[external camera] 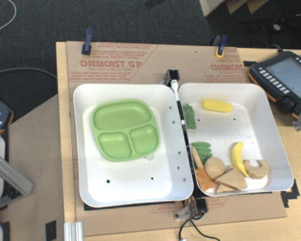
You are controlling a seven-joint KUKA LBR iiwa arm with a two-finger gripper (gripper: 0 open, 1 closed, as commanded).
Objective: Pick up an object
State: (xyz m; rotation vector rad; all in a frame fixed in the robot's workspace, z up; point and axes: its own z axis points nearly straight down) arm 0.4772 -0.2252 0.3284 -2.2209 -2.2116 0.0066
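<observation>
Counter (297, 149): light wood, w/ a brown protective sheet (115, 59) printed "CHEMCAST" lying on it. The sheet is held at the far edge by a blue clamp (87, 41) on the left and a yellow-and-blue clamp (221, 45) on the right. Dark carpet floor (65, 9) beyond, w/ a thin white cable (7, 6) looping at far left. A black-and-orange control pendant (285, 79) sits at the right edge of the counter.

Two white bins side by side, rims touching, w/ a black clip (172, 76) at the far end of the seam. The left bin (80, 134) holds a pale green divided plate (124, 130), three compartments, lying flat.

Jaws: can't tell if open or closed.

Pickable items are all in the right bin (277, 129). A yellow corn cob (216, 106) lies alone at the far side. A dark green strip (189, 116) lies along the left wall. The rest crowd the near side:
- green pea pod (202, 149)
- round tan lump (214, 166)
- yellow banana (238, 157), curved, approx upright in view
- pale mushroom (256, 169) just right of the banana
- tan wedge (232, 181) at the near rim, touching an orange piece (203, 179) on its left
</observation>
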